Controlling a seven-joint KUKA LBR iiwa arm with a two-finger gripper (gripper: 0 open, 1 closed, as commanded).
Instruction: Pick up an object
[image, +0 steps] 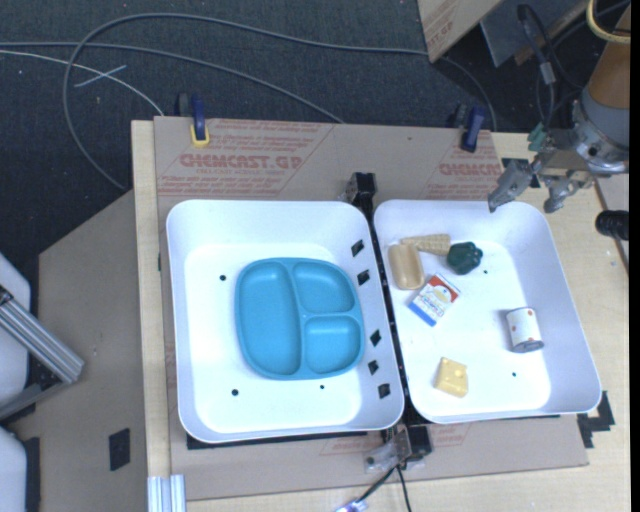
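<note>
White right bin (560, 300) holds every object untouched while the claw (527, 190) hangs spread and bare above its far rim.

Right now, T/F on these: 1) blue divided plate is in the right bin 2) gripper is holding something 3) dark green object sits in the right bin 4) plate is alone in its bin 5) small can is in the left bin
1. False. The blue divided plate lies in the left bin.
2. False. The gripper is open, nothing between its fingers, above the far right corner of the right bin.
3. True. The dark green object sits near the bin's far side.
4. True. No other object shares the left bin.
5. False. The small can lies in the right bin, toward its right side.
</note>
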